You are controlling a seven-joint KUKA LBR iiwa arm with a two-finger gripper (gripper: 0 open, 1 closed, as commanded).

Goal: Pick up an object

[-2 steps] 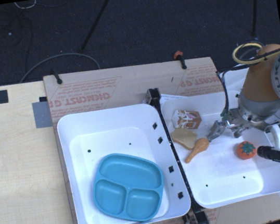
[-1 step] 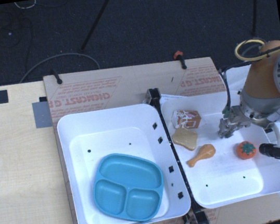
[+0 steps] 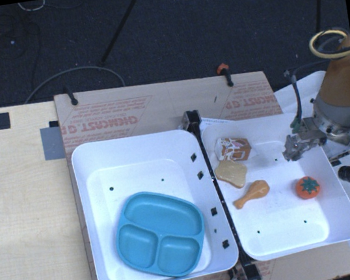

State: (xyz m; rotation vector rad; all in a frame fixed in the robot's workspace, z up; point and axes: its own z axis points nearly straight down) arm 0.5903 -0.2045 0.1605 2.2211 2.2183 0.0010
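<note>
Blue tray [image 3: 160, 232] left; hand [image 3: 293, 151] over right bin [image 3: 295, 232]

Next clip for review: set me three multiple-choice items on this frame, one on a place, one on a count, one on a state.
1. Where does the blue plate lie?
A. in the left bin
B. in the right bin
C. on the cardboard behind the bins

2. How many items lie in the right bin?
A. two
B. four
C. six

3. How does the hand stand to the items?
A. clamped on the drumstick
B. lifting the blue plate
C. at the right bin's far right rim, apart from every item

Key:
1 A: the blue plate rests on the left bin floor.
2 B: packet, bread slice, drumstick, tomato.
3 C: the hand is by the right bin rim, touching none.
</note>
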